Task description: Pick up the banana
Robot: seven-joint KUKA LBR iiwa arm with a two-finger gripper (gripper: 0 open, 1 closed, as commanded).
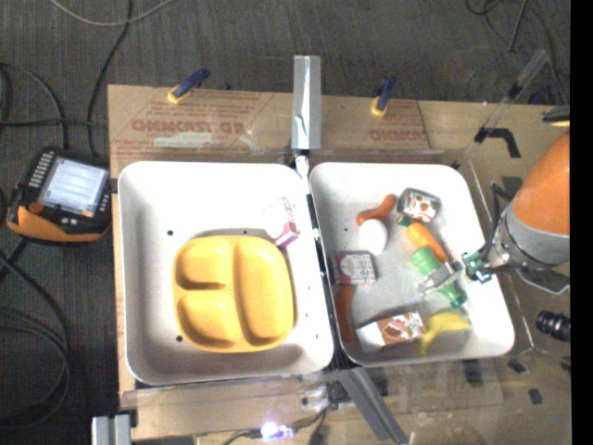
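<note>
curved yellow banana (445,327), shallow white bin (482,202)

Two shallow white bins are carried side by side on a brown worktop (445,123) — the left bin (148,202) and the right bin (477,207), touching at the middle. Two clamps — (188,85) and (381,97) — are seen on its far edge.

The banana (446,328) lies partly under the small carton (396,328) in the right bin (482,235), so only its yellow outer end shows. The gripper (451,276) is thin and blurred against the green bottle (435,272), and how its jaws stand cannot be told. The arm (542,207) is cut off at the right edge.
</note>
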